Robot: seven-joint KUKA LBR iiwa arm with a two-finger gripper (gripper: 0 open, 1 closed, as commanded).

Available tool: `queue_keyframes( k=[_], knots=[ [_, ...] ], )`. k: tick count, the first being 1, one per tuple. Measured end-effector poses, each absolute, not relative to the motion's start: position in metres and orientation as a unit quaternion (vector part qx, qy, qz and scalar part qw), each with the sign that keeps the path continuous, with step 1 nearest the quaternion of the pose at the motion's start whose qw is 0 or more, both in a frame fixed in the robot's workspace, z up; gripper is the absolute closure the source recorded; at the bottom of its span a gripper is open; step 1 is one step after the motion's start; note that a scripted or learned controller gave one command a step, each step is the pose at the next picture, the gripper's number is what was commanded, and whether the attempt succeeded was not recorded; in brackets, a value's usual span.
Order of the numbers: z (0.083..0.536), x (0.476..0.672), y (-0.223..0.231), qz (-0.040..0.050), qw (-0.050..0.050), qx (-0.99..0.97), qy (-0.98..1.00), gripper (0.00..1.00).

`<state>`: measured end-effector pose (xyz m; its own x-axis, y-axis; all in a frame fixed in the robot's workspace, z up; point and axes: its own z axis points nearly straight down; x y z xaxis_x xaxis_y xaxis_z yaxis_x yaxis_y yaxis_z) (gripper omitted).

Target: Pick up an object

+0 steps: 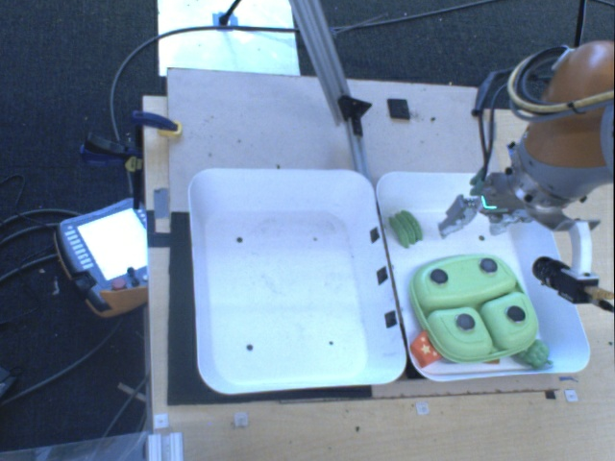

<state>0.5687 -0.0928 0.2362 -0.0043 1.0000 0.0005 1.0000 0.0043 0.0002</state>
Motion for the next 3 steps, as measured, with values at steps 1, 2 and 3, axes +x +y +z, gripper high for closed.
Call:
queue_keyframes(
  k=[1,2,3],
  knots=[
    [0.237,0.569,-0.093,-0.0008,-0.001,-0.706,-0.709,0.00],
    [0.194,0.564,-0.092,0.0007,0.001,-0.707,-0.708,0.00],
    [0.144,0.573,-0.097,0.0007,0.001,-0.707,-0.707,0.00]
  ],
)
